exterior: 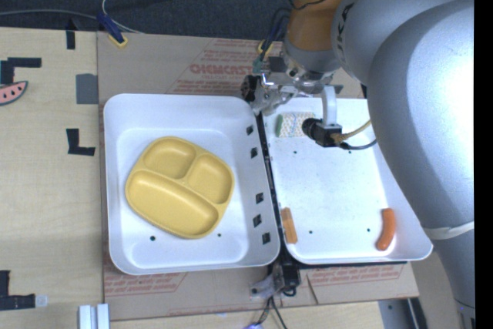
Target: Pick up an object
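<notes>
**Gripper crowds the far corner while the easy picks lie near**

Nearest the camera, along the right bin's [400, 246] front edge, lie two small orange pieces: a short stick [289, 225] hard against the left wall by the divider, and a sausage [386, 229] close to the right wall. Both sit so near a wall that a descending finger could strike the rim or pin the piece against it rather than close around it.

Across the divider, the left bin [115, 166] holds a yellow tray [179, 186], lying flat and roughly central. Its broad, shallow shape gives two fingers little to bite on; a grasp there would likely slip off a rim.

Farther back, a small pale, greenish patterned item [291, 125] rests on the right bin's floor near the far-left corner, just beside the gripper [279, 92]. The gripper hovers over that corner, by the divider, with cables trailing around it; whether it is spread or closed I cannot tell, and nothing shows held in it. Coming down here, it risks hitting the divider or far wall, nudging the item aside, or snagging a cable.
</notes>
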Motion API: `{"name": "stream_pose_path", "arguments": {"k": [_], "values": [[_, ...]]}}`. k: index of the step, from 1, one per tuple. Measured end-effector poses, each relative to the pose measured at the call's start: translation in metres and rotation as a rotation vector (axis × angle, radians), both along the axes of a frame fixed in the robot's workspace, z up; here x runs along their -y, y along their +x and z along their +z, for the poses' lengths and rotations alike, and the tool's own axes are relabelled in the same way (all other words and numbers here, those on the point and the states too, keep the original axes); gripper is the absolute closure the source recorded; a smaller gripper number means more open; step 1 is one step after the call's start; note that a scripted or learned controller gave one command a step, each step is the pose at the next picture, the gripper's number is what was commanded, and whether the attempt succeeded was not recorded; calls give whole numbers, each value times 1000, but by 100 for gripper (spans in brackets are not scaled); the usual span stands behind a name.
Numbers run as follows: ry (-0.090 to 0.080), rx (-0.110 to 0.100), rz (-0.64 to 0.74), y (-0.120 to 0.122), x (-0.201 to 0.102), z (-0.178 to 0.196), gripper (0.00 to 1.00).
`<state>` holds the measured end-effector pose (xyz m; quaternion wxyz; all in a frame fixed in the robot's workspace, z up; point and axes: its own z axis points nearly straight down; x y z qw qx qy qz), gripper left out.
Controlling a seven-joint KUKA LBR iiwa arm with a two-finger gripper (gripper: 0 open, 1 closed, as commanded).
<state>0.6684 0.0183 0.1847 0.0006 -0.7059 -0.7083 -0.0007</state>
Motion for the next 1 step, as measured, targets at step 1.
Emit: {"name": "stream_pose_path", "arguments": {"k": [1], "values": [[-1, -3, 2, 0, 0, 9, 100]]}}
